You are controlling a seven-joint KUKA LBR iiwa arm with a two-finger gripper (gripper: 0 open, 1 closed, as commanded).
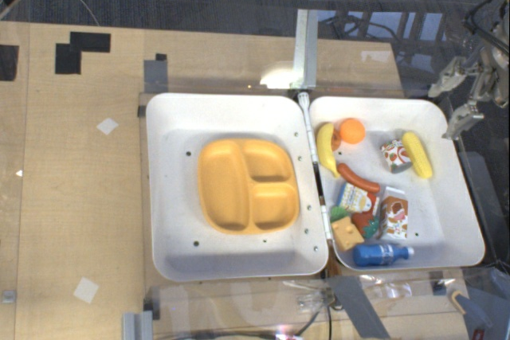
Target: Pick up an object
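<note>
The right bin (458, 195) holds several toy foods. A banana (324, 147) and an orange ball (351, 130) lie at its far left, with a red sausage (358, 177) just in front of them. A yellow corn cob (417, 154) lies beside a small red-and-white box (394, 155). Nearer the front are a blue carton (354, 195), a brown carton (395, 217), a cheese wedge (346, 233) and a blue bottle (381, 254). My gripper (456, 101) hangs open over the bin's far right corner, above and right of the corn cob, with nothing between its fingers.
The left bin (171, 171) holds a yellow compartment tray (247, 185) in its middle. A metal post (306, 48) stands behind the divider between the bins. Cables and frame parts crowd the area at the back right.
</note>
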